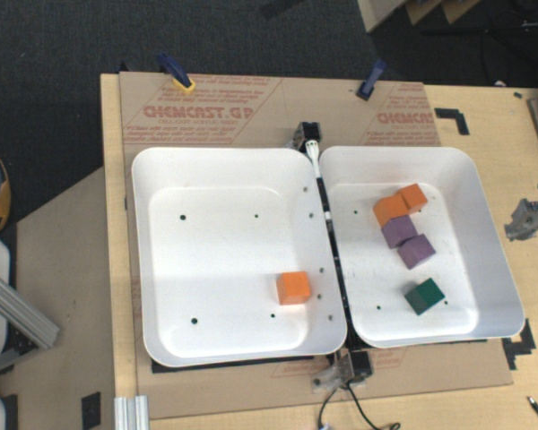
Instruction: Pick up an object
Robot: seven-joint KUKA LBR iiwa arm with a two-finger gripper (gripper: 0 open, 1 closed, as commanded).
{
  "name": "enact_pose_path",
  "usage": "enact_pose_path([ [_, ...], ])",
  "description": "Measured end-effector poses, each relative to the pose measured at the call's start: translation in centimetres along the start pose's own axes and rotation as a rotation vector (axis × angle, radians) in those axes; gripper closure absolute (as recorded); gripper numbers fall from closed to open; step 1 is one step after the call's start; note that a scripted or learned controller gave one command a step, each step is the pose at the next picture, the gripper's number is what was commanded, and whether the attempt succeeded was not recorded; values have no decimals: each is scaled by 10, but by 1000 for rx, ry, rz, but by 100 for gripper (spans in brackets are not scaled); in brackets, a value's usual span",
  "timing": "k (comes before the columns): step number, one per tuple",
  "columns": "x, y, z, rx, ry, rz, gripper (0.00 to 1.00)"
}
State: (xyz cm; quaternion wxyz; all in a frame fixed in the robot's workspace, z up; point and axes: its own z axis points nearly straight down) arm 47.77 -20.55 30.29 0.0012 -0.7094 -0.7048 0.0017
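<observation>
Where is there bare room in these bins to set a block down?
Most of the left bin is bare, above and left of its orange block. In the right bin, the left strip is free; orange, purple and green blocks crowd its middle.

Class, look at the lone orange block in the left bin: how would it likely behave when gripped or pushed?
The orange block looks rigid and flat-faced, so it should probably slide, not roll. It seems small, likely light. Standing alone, it should shift freely on the left bin.

Gripper [523,219], perhaps, at right edge.
</observation>
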Motion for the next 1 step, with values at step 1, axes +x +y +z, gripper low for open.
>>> enact_pose_path([
  [1, 58, 48, -113, -21, -3, -15, 100],
])
